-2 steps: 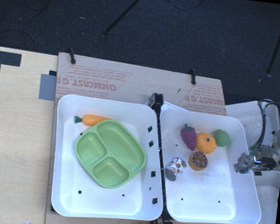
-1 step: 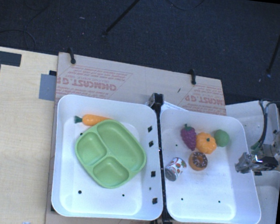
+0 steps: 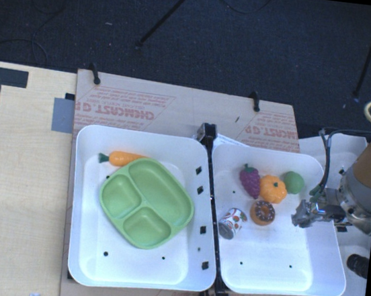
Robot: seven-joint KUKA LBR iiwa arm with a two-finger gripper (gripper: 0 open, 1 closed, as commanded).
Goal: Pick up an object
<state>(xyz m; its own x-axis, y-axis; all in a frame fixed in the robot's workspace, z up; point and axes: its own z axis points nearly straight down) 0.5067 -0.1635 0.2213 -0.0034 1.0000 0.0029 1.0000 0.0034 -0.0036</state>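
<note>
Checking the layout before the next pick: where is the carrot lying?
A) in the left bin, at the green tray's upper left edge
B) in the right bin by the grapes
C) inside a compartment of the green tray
A: the carrot lies in the left bin, against the upper left edge of the green tray, outside its compartments.

We read mirrored red lettering, seemingly "CHEMCAST GP", repeated across the cardboard sheet [image 3: 176,112] beneath the two white bins; nothing else legible.
</note>
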